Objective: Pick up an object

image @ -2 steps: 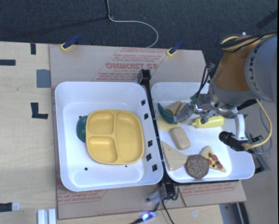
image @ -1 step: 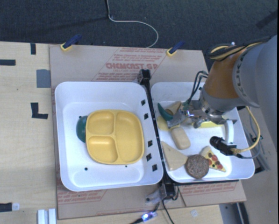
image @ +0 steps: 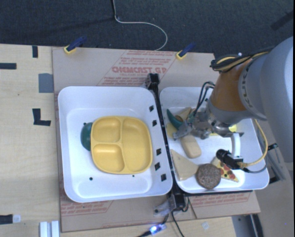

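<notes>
A light wooden tabletop (image: 19, 132) carries a sheet of brown cardboard (image: 132, 68) on which two shallow white bins sit side by side. In the left white bin (image: 70, 107) a yellow plastic plate with three compartments (image: 121, 144) lies flat, and a dark teal rounded object (image: 86, 136) shows from under its left edge.

In the right white bin (image: 256, 179), a dark green curved piece (image: 173, 117) lies near the left wall. Below it rests a tan bread-roll shape (image: 190, 146), with a pale flat wedge (image: 183, 165) just beneath it. A round brown cookie-like disc (image: 208, 176) sits at the front, touching the wedge, and a small pizza-slice toy (image: 228, 172) lies just to its right.

The hand (image: 185, 131) is low in the right bin, just above the bread roll and beside the green piece; its metal fingers are too blurred to tell whether they are spread or pressed together. Behind it rises the grey arm with its orange band (image: 229, 90).
</notes>
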Controlling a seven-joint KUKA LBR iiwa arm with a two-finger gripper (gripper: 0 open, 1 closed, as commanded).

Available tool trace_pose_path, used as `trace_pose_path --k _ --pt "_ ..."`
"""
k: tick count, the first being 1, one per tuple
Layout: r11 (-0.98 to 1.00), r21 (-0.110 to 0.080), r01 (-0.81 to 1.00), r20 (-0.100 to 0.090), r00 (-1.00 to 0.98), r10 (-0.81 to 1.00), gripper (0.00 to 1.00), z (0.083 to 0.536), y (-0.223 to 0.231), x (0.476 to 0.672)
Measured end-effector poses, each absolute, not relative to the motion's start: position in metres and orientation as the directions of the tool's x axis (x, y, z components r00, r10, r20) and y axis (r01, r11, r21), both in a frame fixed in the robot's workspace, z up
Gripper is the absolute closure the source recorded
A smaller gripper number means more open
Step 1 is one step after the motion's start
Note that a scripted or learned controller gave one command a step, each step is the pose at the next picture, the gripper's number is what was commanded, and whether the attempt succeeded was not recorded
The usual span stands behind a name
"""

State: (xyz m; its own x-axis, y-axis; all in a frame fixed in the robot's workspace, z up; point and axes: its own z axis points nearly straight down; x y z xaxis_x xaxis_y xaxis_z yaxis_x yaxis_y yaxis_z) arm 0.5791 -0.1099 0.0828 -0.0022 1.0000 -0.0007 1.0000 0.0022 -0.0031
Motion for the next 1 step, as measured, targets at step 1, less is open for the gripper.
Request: trace_pose_path --k 1 --pt "0.003 0.0 1.0 -0.002 -0.003 1.0 1.0 0.0952 -0.1102 0.5798"
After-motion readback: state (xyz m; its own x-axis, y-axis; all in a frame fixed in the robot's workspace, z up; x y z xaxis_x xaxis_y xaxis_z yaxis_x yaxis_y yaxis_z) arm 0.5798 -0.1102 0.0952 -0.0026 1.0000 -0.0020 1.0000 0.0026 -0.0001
